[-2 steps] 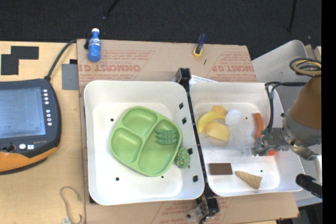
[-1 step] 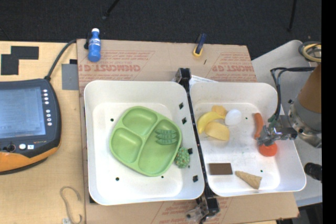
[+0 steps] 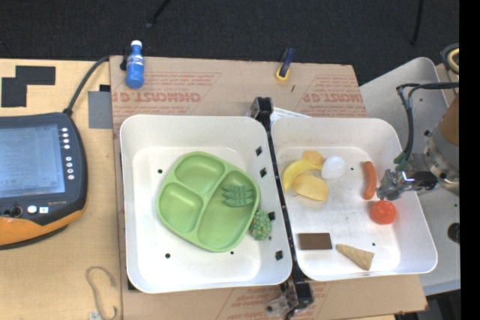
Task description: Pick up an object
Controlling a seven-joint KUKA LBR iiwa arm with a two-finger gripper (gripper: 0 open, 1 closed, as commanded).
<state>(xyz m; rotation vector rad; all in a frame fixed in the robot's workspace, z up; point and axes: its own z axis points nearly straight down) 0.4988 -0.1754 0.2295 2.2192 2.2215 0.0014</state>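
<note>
My gripper hangs low over the right edge of the right bin. It sits just right of a red-orange sausage and just above a red tomato. Nothing shows held in it. Further left in the same bin lie a yellow banana, a yellow wedge, a white egg, a brown bar and a tan wedge.
The left bin holds a green divided plate with a green pepper-like piece on it and a small green cluster beside it. A blue bottle and a clamp lie behind the bins. A pendant sits far left.
</note>
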